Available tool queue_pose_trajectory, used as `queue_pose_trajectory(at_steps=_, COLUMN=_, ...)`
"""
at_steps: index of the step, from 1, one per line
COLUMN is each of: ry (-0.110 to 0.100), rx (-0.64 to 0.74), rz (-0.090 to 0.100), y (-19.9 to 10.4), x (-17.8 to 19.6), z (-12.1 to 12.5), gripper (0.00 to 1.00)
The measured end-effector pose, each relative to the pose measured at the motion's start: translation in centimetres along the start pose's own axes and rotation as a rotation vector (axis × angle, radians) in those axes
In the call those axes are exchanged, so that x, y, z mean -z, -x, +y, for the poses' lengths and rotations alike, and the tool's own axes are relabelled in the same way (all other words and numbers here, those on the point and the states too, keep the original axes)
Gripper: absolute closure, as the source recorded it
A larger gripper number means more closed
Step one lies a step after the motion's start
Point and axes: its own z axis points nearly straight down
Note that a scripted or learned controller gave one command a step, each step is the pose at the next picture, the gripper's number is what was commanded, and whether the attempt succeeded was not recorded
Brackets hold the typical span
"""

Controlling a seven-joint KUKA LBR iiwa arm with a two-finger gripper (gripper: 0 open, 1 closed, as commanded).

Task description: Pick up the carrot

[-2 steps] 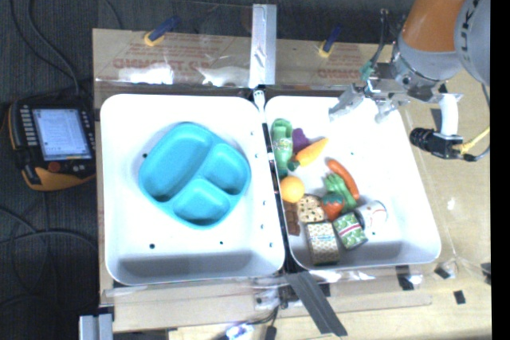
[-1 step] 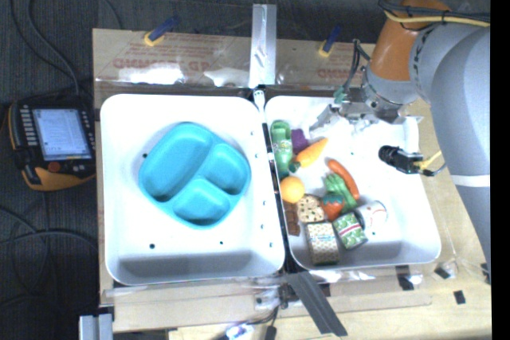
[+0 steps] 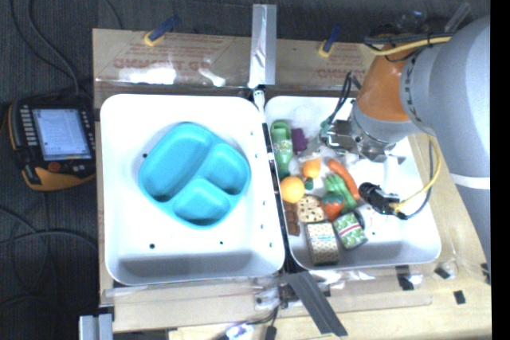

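White bins, two, side by side on the bench. Inspected left bin [image 3: 127,251]: found one blue sectioned plate [image 3: 195,173] near its centre.

Inspected right bin [image 3: 414,239]: found a crowd of small items from centre toward 9 o'clock. Located carrot [image 3: 339,170] about the bin's middle, orange, lying aslant from 11 o'clock to 5 o'clock, flat among the other pieces, with a green leafy piece [image 3: 345,188] pressed against its lower end. Noted around the carrot:
- at 9 o'clock, a small yellow-orange fruit [image 3: 311,168]; farther out, a round orange fruit [image 3: 292,189];
- at 10 o'clock, a green bottle [image 3: 280,141] upright against the bin wall, a purple item [image 3: 299,140] just beside it;
- at 7 o'clock, a brown waffle-like piece [image 3: 309,209] and a red piece [image 3: 332,209];
- at 6 o'clock, two small printed cans [image 3: 322,242], touching.

Found gripper [image 3: 348,146] low over the bin at 12 to 1 o'clock of the carrot's upper end, very close to it. Contact with carrot: cannot tell. Width of gripper opening: cannot tell, hidden under the wrist. Nothing seen held.

Outside the bins, at 9 o'clock: a teach pendant [image 3: 52,135] on dark carpet.
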Motion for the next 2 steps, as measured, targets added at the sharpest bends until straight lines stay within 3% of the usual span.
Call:
queue_pose_trajectory(at_steps=1, ry=-0.016, rx=-0.073, rz=0.003, y=-2.31, x=1.97, z=1.27, gripper=0.00)
queue_pose_trajectory(at_steps=2, ry=-0.022, rx=-0.072, rz=0.003, y=-2.39, x=2.65, z=1.12, gripper=1.00)
